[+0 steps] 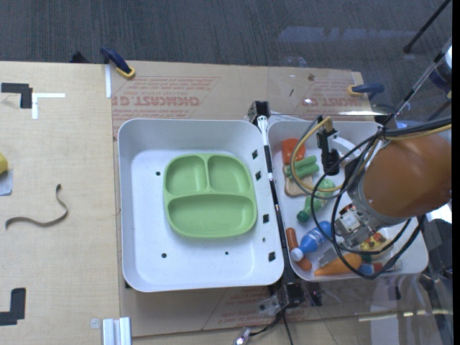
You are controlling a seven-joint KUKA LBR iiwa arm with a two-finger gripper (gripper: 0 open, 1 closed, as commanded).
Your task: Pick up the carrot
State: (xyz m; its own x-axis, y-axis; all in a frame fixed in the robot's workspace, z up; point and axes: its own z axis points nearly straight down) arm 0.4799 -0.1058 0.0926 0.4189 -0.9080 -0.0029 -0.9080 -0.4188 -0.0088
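Tapering orange carrot [336, 267] beside smooth white bin wall [316, 277]

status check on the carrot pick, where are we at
Arm over the right bin, gripper buried under cables. Carrot lying at the bin's near edge, not lifted. Blue bottle and other toys crowd beside it.

Reaching in from the right: grey arm [431, 214], its broad orange band [406, 175] bulking large above the wrist. Draped with black and yellow cables looping round the wrist. Angled downward, wrist end lower left of the band. Gripper [352, 225] hidden among cables, finger state unreadable.
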